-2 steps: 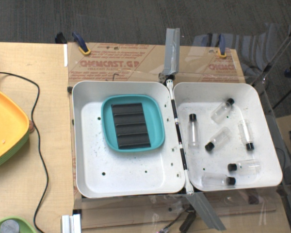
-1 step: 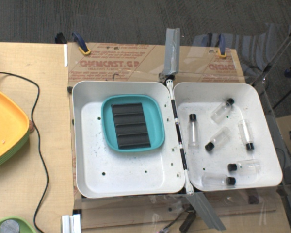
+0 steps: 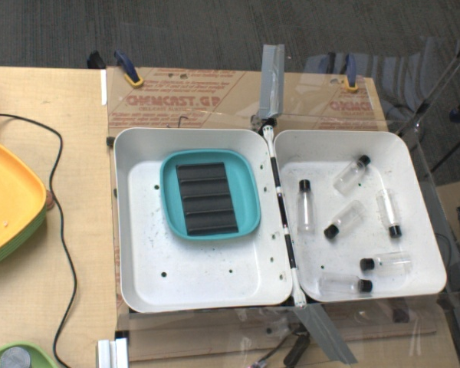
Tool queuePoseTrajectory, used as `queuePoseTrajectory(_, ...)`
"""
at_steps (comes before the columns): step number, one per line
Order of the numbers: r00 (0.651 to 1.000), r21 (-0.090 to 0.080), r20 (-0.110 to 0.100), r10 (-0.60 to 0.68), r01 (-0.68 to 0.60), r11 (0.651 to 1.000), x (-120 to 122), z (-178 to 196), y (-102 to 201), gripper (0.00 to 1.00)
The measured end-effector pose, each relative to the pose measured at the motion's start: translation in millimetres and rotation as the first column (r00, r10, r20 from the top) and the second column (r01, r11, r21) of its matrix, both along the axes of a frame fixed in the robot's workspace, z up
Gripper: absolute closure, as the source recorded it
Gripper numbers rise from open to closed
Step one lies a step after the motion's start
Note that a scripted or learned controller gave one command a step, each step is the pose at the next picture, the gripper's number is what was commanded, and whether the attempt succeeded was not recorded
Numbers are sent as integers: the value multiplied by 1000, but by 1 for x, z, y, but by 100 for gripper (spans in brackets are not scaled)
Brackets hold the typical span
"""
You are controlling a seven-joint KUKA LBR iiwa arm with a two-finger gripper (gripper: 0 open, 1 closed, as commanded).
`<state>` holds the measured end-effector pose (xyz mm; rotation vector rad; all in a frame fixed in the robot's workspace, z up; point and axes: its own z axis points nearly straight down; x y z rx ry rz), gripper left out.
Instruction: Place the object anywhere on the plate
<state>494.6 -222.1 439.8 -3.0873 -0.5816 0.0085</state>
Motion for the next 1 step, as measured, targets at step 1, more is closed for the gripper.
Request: queuePoseTrajectory(1,994,0,0,-107,107,994,17,0,0,0)
